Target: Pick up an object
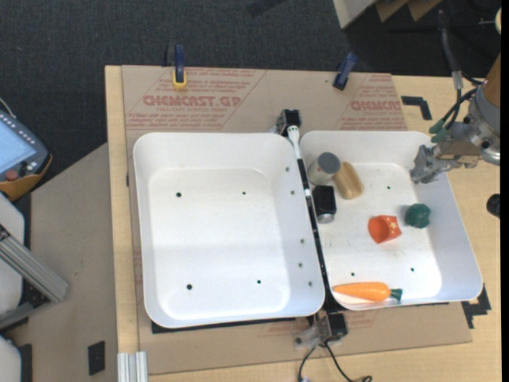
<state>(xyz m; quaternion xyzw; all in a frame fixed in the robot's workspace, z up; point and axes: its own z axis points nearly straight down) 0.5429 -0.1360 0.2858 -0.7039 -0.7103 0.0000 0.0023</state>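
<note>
End effector (424,165) at right bin (457,237) rim, grip state can't tell. Just below-left: green ball (417,215), red cup (385,228). Farther left: cork (347,180). Far below-left: carrot (366,292).

Arm reaching in from the right, tool (424,168) angled down-left, nothing visible between its fingers

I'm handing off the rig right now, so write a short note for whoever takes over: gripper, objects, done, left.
Gripper: over the right bin's far right edge, nothing seen between its fingers.
Objects, all in the right bin: carrot at the near rim, red piece and green ball mid-bin, tan cylinder, grey can and black block by the divider.
Done: no pick yet.
Left: grasp and lift one; the green ball lies nearest.
</note>
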